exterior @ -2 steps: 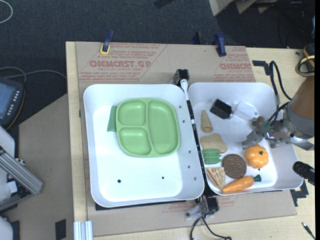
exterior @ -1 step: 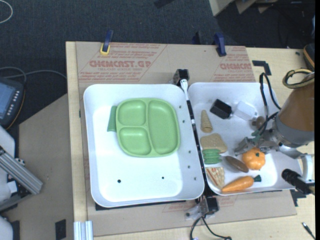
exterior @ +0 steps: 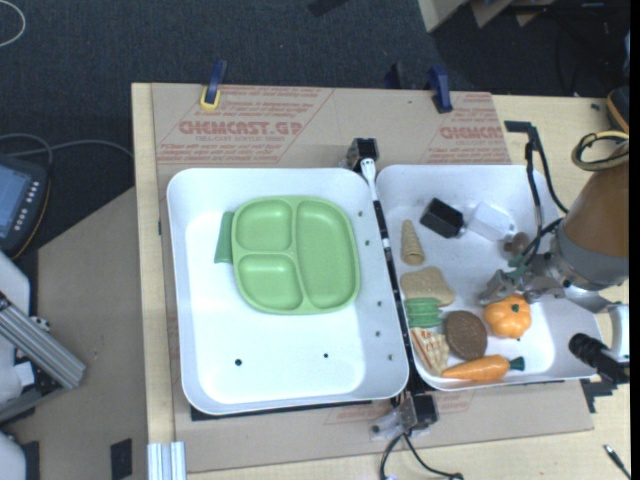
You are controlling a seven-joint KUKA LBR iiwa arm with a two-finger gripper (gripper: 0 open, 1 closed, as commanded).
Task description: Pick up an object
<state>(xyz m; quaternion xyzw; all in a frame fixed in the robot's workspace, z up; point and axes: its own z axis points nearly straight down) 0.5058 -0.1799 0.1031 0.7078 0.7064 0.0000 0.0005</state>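
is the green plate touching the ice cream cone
Apart. The camera view shows the green plate in the left bin and the cone in the right bin, bin walls between them.

Robotics lab — clamped bench, cables, carpet.

My arm runs off the picture at three o'clock, so I see just the orange band and the grey wrist below it. My gripper is a small dark tangle low in the right bin; its fingers are too small and cluttered for me to tell how they stand. The orange fruit sits at six o'clock from it, and I cannot tell whether they touch. The sandwich partly hides behind the brown cookie. A dark device at nine o'clock is cut by the edge.
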